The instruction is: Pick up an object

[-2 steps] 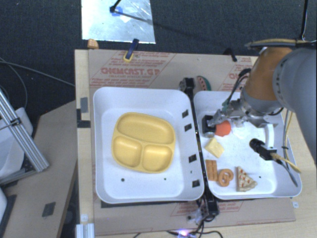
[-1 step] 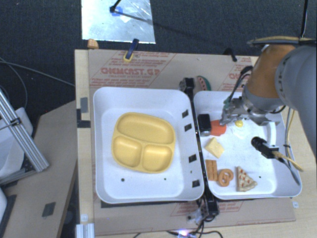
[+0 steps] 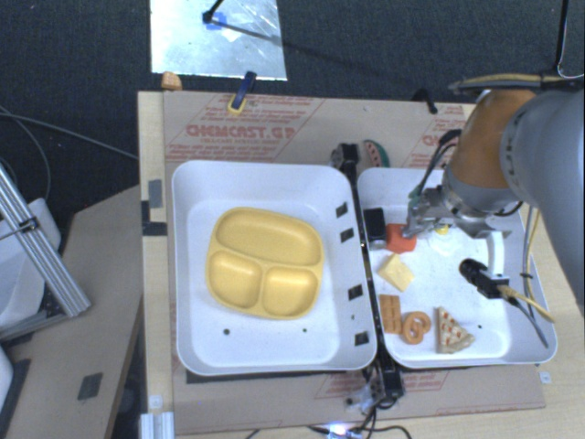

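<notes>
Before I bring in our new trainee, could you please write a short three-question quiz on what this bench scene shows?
1. True or false: the yellow divided plate lies in the right bin.
2. Which item lies nearest the gripper? A) pizza slice toy B) orange-red piece C) pretzel toy
3. Fill in: the pale yellow cheese wedge sits just above the ____ in the picture.

Key: 1. False; it lies in the left bin. 2. B. 3. waffle-like cracker.
</notes>
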You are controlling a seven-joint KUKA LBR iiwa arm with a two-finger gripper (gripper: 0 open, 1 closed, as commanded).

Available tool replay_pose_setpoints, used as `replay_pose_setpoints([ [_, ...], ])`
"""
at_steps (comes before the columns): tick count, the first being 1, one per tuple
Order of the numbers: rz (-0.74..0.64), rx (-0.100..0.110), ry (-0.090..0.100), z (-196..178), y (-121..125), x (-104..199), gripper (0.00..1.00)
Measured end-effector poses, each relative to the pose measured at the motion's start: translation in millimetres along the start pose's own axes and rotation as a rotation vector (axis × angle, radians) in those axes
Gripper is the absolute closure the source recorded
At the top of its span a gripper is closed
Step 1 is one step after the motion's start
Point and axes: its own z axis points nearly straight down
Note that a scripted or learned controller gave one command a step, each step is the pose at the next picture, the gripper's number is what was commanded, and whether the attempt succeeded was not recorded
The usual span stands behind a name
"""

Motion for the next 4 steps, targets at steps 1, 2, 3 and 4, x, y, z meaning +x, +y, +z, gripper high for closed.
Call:
replay_pose_setpoints([
  [1, -0.011, 0.013, 0.014, -153.0, -70.8, 56.9, 1.00],
  [2, -0.007, 0.014, 0.013, -138.2, -94.0, 114.4, 1.00],
  [3, -0.008, 0.009, 0.012, -234.1, -114.6, 104.3, 1.00],
  [4, -0.009, 0.009, 0.014, -101.0, -53.6, 131.5, 1.00],
])
